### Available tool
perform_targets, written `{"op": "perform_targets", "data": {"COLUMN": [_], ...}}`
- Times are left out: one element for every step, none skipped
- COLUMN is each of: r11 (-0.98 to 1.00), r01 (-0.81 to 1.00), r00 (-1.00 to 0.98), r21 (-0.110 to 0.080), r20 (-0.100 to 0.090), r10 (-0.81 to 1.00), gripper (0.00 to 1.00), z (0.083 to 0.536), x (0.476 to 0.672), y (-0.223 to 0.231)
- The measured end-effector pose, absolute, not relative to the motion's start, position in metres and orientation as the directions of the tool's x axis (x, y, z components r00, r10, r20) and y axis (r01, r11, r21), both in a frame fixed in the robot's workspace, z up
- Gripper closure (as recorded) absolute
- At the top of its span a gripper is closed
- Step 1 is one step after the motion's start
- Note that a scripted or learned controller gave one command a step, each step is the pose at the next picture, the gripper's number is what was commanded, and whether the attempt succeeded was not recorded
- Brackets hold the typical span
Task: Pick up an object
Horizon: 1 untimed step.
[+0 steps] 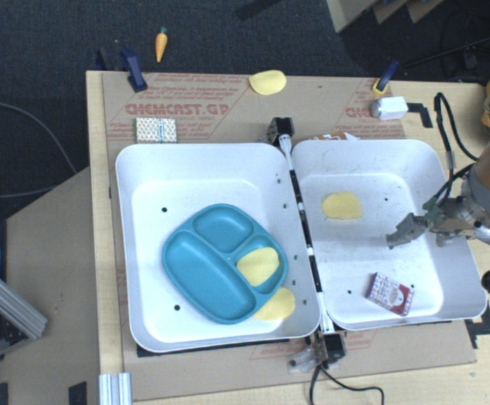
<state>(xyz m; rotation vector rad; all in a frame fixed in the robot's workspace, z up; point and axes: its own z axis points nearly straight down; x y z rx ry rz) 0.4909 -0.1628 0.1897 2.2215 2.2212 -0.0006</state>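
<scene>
red packet (389,294) lies just below gripper (402,232); finger state cannot be told; arm reaches in low from right.

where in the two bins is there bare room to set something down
Left bin: the floor behind the blue tray, toward the far wall. Right bin: the near-left floor, between the yellow piece and the red packet. Crowded around the gripper.

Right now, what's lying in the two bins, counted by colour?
Yellow pieces: 3, one in the blue tray, one beside the tray, one in the right bin
Blue divided tray: 1
Red and white packet: 1
Total: 5
</scene>
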Motion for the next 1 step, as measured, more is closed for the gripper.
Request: {"op": "perform_targets", "data": {"r11": [0.002], "r01": [1.000], "r00": [-0.002], "r21": [-0.004], "r20": [0.002], "r10": [1.000], "gripper": [0.00], "z": [0.0942], "x": [0.5148], "y": [-0.1099]}}
